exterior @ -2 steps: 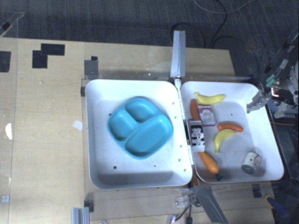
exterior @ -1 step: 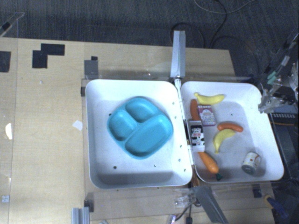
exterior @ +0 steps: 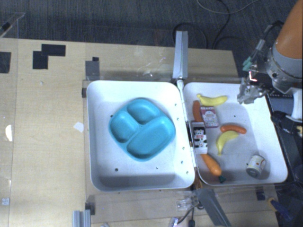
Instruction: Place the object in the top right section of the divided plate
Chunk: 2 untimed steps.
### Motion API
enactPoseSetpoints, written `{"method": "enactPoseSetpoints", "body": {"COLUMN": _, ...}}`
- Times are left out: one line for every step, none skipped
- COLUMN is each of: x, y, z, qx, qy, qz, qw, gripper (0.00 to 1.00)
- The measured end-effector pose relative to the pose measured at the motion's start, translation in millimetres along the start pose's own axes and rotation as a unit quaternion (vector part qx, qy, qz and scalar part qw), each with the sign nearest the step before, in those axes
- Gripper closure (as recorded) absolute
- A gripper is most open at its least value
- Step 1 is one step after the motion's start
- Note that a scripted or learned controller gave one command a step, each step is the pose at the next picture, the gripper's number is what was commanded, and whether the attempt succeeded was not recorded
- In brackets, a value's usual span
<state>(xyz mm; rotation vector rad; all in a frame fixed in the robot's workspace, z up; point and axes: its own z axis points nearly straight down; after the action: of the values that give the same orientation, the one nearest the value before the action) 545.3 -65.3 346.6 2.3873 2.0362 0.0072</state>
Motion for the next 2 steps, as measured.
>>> {"method": "enactPoseSetpoints", "body": {"x": -0.2, "y": 0.0, "z": 0.1, "qx": 0.000, "qy": 0.000, "qz": 0.000, "qw": 1.0000, "gripper": 0.00}}
{"method": "enactPoseSetpoints", "body": {"x": -27.9, "y": 53.6, "z": 30.7, "qx": 0.000, "qy": -0.001, "qz": -0.027, "qw": 0.9996, "gripper": 0.00}}
